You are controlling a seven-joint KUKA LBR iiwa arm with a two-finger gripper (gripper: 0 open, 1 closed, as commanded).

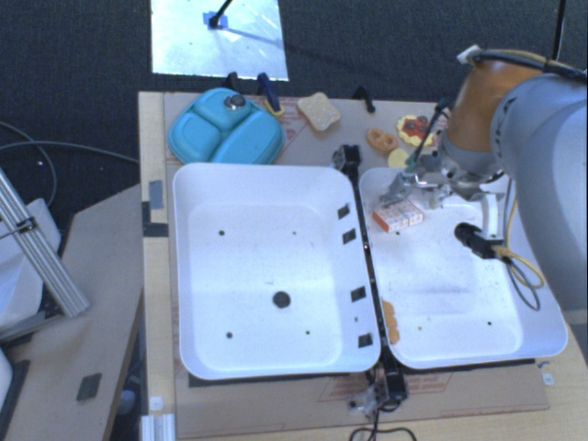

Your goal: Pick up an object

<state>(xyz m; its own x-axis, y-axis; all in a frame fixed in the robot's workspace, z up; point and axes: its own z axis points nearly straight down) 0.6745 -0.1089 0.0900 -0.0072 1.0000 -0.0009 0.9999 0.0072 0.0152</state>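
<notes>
My claw (pixel 401 191) sits at the far end of the right bin (pixel 514 338), hanging off the grey arm (pixel 551 145) with its orange band (pixel 482 99) that comes in from the right; I cannot tell from this angle what the claw is doing or whether it has hold of anything. Just below the claw and touching or nearly touching it, a small red and white box (pixel 398 216) lies on the bin floor. Well nearer the camera than the claw, against the bin's left wall, lies a small orange-brown piece (pixel 390 320). Left of the claw, across the black divider (pixel 363 274), is the left bin (pixel 197 338), with a small dark round thing (pixel 281 299) on its floor. Beyond the claw, on the bench outside the bins, I see a pretzel-like piece (pixel 381 139), a yellow and red toy (pixel 413 129), a slice of toast (pixel 319 111) and, far to the left, a blue divided tray (pixel 225 129)
</notes>
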